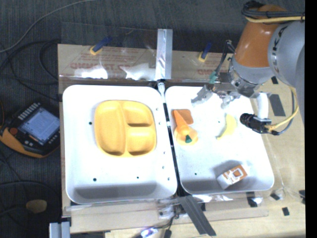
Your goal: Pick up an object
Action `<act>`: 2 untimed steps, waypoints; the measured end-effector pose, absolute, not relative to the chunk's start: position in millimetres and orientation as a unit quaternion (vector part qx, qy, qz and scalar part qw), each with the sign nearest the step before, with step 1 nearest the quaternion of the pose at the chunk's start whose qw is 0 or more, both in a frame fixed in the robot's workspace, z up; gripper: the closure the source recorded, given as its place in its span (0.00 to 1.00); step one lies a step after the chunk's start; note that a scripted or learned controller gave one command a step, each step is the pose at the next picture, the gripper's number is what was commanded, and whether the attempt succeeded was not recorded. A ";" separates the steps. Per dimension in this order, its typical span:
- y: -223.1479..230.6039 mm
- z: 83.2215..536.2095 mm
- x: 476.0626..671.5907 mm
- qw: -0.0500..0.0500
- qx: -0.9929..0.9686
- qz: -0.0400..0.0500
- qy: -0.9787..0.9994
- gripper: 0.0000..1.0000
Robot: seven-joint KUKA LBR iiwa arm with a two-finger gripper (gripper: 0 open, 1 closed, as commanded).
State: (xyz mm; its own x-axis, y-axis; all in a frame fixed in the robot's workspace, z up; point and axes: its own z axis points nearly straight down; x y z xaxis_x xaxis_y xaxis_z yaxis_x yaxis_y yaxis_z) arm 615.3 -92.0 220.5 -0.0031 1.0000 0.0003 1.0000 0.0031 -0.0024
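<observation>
Camera view: fingers (214, 96) spread apart, gripping nothing, above the right bin (257, 182), banana (228, 127) just below.

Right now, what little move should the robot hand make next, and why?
Probably lower toward the curved yellow banana-shaped toy. The grey two-finger gripper hovers open above the right white bin, with nothing between its fingers, and that toy lies nearest, just below it and apart from the orange carrot toy.

one fixed cam above bench (69, 53), looking down at slant, prob mid-range, both bins (74, 148) in frame.
</observation>
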 end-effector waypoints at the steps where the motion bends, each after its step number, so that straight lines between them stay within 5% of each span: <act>1: -103.5 93.6 609.3 0.000 -0.693 0.000 -0.721 0.00; 2: -111.6 88.4 671.1 -0.004 -0.695 -0.002 -0.719 0.00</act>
State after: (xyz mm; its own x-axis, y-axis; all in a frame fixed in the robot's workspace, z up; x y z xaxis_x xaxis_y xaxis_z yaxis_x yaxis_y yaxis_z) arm 671.1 -111.6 88.4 -0.0339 0.9994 -0.0033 0.9994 0.0340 0.0087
